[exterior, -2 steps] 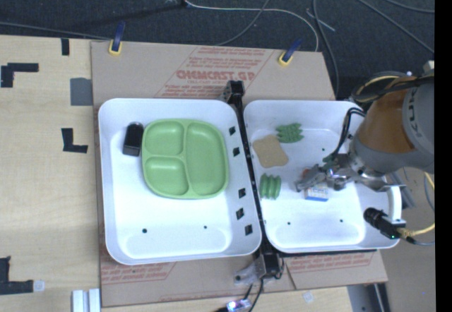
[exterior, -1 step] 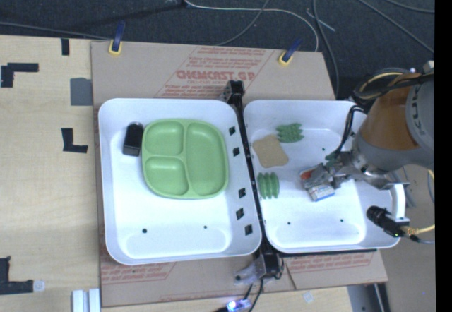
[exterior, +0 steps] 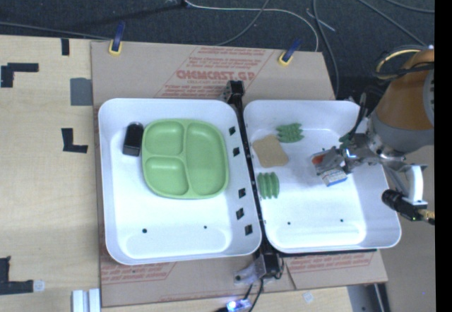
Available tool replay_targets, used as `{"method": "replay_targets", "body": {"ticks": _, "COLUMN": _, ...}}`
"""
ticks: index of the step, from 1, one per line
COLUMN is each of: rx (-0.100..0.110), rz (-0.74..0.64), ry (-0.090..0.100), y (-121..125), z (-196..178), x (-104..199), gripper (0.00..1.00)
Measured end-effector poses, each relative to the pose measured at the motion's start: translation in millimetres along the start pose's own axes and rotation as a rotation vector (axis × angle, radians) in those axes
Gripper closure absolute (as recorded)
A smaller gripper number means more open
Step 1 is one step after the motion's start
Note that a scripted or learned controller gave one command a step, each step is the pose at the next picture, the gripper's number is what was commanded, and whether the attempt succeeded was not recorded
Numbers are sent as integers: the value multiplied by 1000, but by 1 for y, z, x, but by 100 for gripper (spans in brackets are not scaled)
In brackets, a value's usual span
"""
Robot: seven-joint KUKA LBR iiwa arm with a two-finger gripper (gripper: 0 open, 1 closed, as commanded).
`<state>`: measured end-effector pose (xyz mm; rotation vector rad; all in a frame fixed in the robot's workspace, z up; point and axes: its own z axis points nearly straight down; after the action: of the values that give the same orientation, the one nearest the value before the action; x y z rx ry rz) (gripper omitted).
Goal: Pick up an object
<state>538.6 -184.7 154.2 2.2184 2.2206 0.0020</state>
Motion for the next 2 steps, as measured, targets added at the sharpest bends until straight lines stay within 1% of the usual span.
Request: {"method": "replay_targets", "body": {"ticks": 2, "rx": 0, "rz": -1, "ry": 0, "y": 17, "z": -99, "x": -11, "gripper": 100}}
